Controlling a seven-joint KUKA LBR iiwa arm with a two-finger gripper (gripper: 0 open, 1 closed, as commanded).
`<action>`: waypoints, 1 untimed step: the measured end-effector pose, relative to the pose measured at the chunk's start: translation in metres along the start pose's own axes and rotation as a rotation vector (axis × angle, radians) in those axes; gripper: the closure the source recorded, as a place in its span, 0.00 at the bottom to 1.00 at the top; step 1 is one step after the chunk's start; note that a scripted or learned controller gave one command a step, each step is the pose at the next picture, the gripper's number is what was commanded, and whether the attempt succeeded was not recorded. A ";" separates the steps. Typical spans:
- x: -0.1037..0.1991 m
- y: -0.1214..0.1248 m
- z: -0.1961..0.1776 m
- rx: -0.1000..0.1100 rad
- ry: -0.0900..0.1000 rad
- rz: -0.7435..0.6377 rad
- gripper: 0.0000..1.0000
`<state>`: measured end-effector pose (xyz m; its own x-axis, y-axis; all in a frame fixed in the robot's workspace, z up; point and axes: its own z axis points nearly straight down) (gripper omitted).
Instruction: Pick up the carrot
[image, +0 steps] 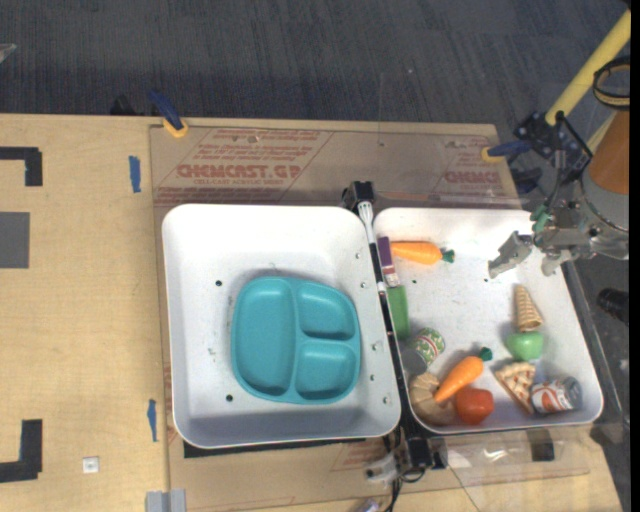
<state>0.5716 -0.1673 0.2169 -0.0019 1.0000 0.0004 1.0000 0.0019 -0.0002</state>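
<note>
Two carrots lie in the right bin (470, 222). One carrot (415, 253) rests flat near the bin's top left corner, green end pointing right. A second carrot (461, 376) lies slantwise near the front, among other toy foods. My gripper (527, 261) hovers over the bin's upper right part, right of the upper carrot and apart from it. Its fingers (502, 259) stand open and spread wide, with nothing between them.
The right bin also holds an ice cream cone (527, 307), a green fruit (525, 345), a tomato (474, 404), a pizza slice (516, 381), a can (553, 396) and a green stick (398, 310). A teal divided plate (297, 339) lies in the left bin (200, 260).
</note>
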 end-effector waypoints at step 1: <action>0.028 -0.050 0.110 0.004 0.003 -0.484 0.00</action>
<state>0.5219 -0.1392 0.1066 -0.4670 0.8843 0.0046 0.8843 0.4670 -0.0027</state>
